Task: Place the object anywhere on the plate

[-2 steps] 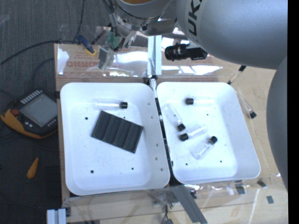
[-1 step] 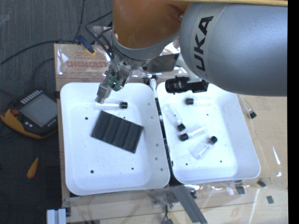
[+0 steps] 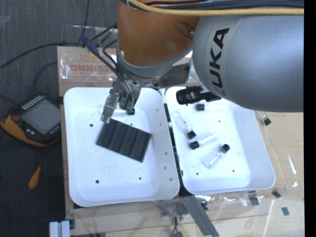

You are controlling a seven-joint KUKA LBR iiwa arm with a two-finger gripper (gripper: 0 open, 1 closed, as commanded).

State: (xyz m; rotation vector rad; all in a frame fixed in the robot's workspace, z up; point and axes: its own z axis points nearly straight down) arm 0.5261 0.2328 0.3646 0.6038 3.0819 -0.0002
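A robot gripper [image 3: 118, 107] hovers, fingers apart and empty, over the dark ridged plate [image 3: 123, 140]; vials [image 3: 213, 157] wait unplaced in the neighbouring bin [image 3: 256, 172].

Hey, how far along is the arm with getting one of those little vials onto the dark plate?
Nothing looks done: the dark ridged plate in the left bin carries nothing. The tool hovers at the plate's upper edge, with no vial visible in it. Clear vials with black caps lie in the right bin. Picking and placing remain.
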